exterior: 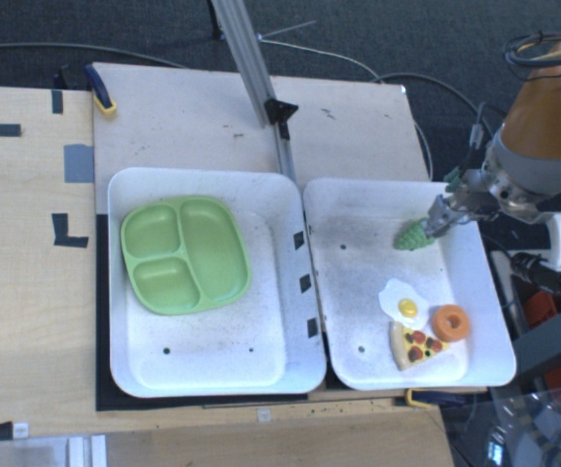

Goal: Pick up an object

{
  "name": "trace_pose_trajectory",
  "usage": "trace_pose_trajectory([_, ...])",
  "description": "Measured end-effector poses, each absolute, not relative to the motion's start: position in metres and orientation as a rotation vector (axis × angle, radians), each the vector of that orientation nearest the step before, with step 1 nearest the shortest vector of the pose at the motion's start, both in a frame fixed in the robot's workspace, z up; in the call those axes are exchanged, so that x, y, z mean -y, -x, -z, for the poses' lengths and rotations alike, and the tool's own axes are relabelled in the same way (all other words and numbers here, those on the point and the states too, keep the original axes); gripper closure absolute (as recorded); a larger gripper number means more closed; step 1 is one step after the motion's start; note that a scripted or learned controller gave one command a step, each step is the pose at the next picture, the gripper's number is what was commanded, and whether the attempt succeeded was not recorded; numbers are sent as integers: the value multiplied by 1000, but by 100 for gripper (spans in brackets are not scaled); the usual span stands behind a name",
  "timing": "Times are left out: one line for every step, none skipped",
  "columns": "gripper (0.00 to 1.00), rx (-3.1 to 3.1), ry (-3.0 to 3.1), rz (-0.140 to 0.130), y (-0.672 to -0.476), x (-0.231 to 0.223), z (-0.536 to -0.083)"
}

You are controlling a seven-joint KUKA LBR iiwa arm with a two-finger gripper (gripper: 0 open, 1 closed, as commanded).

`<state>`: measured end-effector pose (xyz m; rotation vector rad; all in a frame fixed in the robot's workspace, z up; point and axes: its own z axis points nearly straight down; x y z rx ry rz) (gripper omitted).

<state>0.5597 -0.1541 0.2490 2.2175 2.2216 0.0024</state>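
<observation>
Green and leafy, a small toy vegetable (415,236) lies in the right bin (358,261), touching the tip of the claw (438,218) on its lower left side. I cannot tell if the claw grips it. Below the claw, well apart, are a fried egg (402,303), an orange ring (450,323) and a pizza slice (416,344); far to the left, a green divided plate (184,254) sits in the left bin (261,358).
</observation>
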Motion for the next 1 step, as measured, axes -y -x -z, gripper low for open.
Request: trace_pose_trajectory([100, -2230, -2215, -1, -576, 101, -254])
